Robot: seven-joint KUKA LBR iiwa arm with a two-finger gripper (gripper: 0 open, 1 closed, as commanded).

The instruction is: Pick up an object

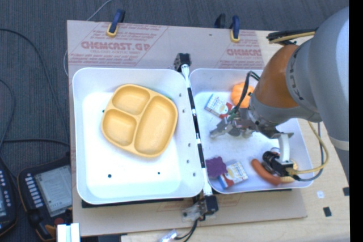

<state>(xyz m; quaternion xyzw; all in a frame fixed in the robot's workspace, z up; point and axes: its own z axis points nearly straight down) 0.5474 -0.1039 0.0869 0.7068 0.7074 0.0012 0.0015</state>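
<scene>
Two white bins side by side on the table, probably so that things can pass from one to the other. In the left bin, a yellow divided plate, lying flat and alone, well apart from the arm. In the right bin, the loose small things: a small printed packet near the divider, an orange object half covered by the arm, a purple piece touching a striped packet at the near edge, and an orange-red sausage-like piece near the corner.

Pincer low in the middle of the right bin, reaching in from the right, apparently down at the bin floor for a grasp. Impossible to tell whether apart or together: a grey metallic shape there, perhaps the fingers themselves, perhaps a small object beneath them. Nothing seen clearly between them, so no hold to claim.

Large part of the right bin hidden under the grey and orange wrist. Black part with cable near the sausage piece, hard to identify. Which object is the target, not certain; probably whatever lies under the pincer.
</scene>
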